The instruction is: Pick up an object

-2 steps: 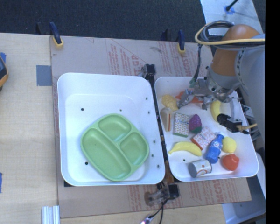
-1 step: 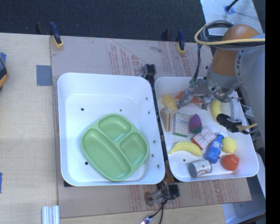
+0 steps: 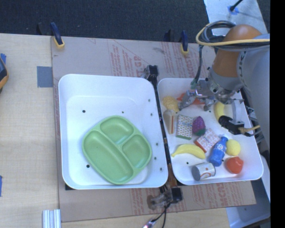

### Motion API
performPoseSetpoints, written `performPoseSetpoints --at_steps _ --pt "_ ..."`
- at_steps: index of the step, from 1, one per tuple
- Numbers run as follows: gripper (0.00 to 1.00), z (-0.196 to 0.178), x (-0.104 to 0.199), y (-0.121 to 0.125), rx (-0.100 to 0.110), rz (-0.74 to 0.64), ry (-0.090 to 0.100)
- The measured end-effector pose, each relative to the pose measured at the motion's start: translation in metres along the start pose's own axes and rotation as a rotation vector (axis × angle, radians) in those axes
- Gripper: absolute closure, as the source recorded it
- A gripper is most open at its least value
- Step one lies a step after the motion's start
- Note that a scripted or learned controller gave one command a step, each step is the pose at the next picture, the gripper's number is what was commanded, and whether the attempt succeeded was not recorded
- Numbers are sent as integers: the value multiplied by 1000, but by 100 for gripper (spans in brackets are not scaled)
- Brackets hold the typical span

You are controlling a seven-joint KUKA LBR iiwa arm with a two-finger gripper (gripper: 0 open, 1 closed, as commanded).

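My gripper (image 3: pixel 198 100) hangs low over the back of the right bin (image 3: pixel 254 173), below the arm's orange band (image 3: pixel 232 46). Just under and beside it lie a small red-orange piece (image 3: pixel 184 97) and a yellow corn-like toy (image 3: pixel 170 103). Further forward sit a green checkered packet (image 3: pixel 184 126), a purple grape bunch (image 3: pixel 198 125), a pink checkered box (image 3: pixel 207 139), a banana (image 3: pixel 189 150), a blue bottle (image 3: pixel 218 152), a lemon (image 3: pixel 233 147), a red tomato (image 3: pixel 234 165) and a small can (image 3: pixel 203 171). Nothing is visibly held.
The left bin (image 3: pixel 69 91) holds a green divided plate (image 3: pixel 117 149). A thin orange stick (image 3: pixel 171 123) lies by the right bin's left wall. A yellow item (image 3: pixel 219 110) sits partly behind the wrist and its black cable (image 3: pixel 235 125). Clamps (image 3: pixel 56 35) hold the board's back edge.
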State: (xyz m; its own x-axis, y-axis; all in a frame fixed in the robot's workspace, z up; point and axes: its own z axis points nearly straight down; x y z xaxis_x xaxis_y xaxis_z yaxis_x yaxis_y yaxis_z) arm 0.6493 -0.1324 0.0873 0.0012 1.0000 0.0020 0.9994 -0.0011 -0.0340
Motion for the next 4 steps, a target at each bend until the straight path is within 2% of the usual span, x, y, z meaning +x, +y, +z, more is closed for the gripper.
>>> performPoseSetpoints --at_steps 4 --pt "0 0 -1 0 -1 1 1"
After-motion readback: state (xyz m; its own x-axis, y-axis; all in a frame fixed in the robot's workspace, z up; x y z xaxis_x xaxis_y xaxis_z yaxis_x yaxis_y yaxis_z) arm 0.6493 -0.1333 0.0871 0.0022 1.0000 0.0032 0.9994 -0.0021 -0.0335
